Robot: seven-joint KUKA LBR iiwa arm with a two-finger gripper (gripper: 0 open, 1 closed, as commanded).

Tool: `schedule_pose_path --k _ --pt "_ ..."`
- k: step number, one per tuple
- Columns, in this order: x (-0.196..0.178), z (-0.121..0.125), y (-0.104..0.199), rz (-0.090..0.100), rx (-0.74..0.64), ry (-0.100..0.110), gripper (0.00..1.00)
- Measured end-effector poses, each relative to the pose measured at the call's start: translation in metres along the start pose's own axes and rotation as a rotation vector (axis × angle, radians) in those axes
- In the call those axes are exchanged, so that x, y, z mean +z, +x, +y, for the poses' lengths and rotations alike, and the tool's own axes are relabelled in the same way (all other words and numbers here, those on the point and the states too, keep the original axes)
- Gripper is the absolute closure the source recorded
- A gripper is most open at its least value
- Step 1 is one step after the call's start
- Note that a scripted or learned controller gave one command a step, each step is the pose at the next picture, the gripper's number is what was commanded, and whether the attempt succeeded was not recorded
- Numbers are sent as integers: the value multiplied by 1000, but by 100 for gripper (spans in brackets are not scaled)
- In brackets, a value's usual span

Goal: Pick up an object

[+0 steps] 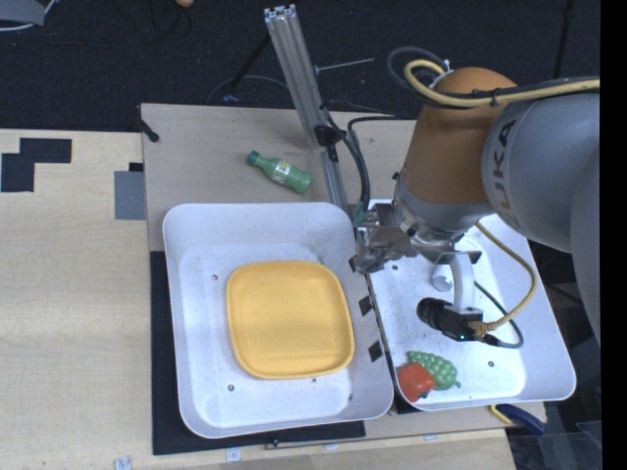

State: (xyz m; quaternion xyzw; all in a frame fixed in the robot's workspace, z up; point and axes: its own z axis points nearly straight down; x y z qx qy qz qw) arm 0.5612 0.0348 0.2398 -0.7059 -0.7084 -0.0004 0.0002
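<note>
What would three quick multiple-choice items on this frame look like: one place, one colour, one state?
1. The green plastic bottle lies:
A. in the left bin
B. on the bench behind the bins
C. in the right bin

2. The square plate in the left white bin is:
A. yellow
B. blue
C. red

3. The bottle is:
A. upright
B. on its side
C. on the plate

Answers:
1 B, it rests on tan board past the bin rims.
2 A, its whole face is yellow.
3 B, its length runs flat along the bench.

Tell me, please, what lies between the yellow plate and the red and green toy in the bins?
In the camera view, the two bins' adjoining rims run between the yellow plate and the red and green toy.
</note>
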Motion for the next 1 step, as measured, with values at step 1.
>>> schedule_pose_path --k 1 --pt "-6 0 50 -1 1 1 100"
